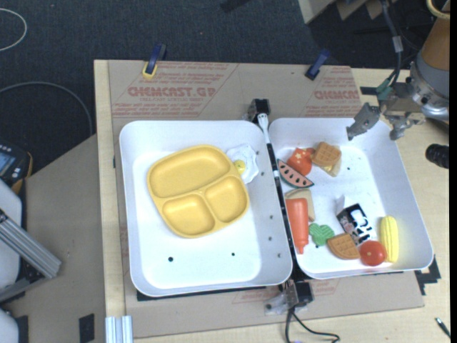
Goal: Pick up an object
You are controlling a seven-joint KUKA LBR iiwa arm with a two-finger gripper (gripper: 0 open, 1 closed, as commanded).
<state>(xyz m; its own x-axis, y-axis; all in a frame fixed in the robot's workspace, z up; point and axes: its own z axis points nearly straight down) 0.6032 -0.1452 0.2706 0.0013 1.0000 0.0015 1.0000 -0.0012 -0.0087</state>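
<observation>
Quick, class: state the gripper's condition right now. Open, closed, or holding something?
Gripper: open, holding nothing, above the far edge of the right bin.

This place looks like a robotics lab or a test workshop, not a home. A wooden bench top (214, 84) carries a printed brand name and is held by 2 clamps (152, 61) at its far edge. On it sit 2 shallow white bins (136, 191), side by side, filled with plastic toy food such as a carrot (298, 224) and a corn cob (389, 238). Loose cables (21, 91) lie on dark carpet, and an aluminium frame piece (28, 252) stands at the left.
</observation>
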